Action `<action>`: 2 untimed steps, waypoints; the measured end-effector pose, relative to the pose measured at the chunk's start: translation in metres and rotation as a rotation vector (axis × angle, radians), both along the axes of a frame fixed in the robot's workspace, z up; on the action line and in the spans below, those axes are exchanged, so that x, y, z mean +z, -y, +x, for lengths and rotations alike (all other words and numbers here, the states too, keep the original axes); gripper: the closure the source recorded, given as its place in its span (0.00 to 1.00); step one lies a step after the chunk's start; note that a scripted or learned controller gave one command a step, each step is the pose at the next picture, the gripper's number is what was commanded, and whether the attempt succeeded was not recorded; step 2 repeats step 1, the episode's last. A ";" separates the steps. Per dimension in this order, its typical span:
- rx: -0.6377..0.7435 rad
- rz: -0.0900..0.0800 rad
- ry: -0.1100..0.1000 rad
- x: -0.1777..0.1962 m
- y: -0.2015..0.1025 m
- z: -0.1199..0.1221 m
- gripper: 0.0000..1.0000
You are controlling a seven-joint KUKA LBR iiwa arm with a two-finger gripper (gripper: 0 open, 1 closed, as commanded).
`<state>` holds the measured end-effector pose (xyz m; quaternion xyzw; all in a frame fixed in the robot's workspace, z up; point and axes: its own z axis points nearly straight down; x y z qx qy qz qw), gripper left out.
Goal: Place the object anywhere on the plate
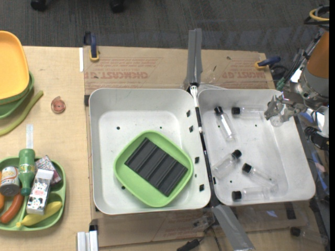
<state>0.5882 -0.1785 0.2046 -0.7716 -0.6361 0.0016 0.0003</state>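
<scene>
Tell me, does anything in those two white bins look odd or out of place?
Mildly: the green plate sits tilted in the left bin, carrying a dark ridged slab. The clear vials lie scattered at all angles in the right bin.

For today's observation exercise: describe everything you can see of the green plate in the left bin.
The green plate is a rounded square with a raised rim, plastic-looking, lying flat and turned at an angle on the floor of the left bin, toward its front. A dark ribbed rectangular object rests on it, covering most of its centre.
</scene>
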 end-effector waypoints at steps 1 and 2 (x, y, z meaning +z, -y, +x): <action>0.000 0.000 0.000 0.000 0.000 0.000 0.00; 0.000 0.000 0.000 0.000 0.000 0.000 0.00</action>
